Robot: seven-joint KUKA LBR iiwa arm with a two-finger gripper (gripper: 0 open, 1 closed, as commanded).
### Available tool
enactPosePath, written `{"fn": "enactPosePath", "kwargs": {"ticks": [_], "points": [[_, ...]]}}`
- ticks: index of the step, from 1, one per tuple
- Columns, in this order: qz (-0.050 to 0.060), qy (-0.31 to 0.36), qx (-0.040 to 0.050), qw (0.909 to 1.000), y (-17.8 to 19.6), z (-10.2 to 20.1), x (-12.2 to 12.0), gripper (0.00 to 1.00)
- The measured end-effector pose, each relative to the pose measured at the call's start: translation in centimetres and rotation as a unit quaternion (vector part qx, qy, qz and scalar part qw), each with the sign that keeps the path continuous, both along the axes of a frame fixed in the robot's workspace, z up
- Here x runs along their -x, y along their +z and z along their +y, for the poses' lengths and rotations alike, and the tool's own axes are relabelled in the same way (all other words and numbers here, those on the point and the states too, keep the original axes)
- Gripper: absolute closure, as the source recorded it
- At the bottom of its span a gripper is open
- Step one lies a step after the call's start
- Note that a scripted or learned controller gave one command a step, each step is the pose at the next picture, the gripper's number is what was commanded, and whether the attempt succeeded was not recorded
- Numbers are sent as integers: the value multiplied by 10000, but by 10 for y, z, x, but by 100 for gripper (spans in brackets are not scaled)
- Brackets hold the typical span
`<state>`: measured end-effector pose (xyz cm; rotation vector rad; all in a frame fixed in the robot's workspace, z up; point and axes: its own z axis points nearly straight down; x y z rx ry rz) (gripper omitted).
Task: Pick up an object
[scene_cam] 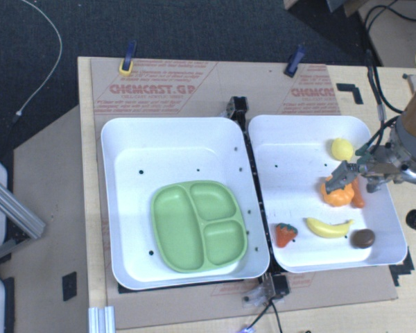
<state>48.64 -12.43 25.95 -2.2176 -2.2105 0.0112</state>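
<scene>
Orange toy (338,194) under hand (348,175), grip unclear, beside right bin's (312,255) far edge.

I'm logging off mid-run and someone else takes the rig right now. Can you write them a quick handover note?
Hand: low in the right bin, just over the orange toy; grip state unreadable from this angle.
Right bin also holds a lemon, banana, strawberry and a brown piece.
Left bin holds the green divided plate.
Done: nothing visibly lifted.
Left: secure one item and raise it.
</scene>
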Motion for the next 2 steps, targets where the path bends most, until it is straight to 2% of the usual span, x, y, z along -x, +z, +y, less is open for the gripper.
{"fn": "enactPosePath", "kwargs": {"ticks": [1, 2], "points": [[-60, 17, 10, 10000, 6, 0, -2, 0], [-34, 14, 3, 10000, -38, 0, -7, 0]]}}
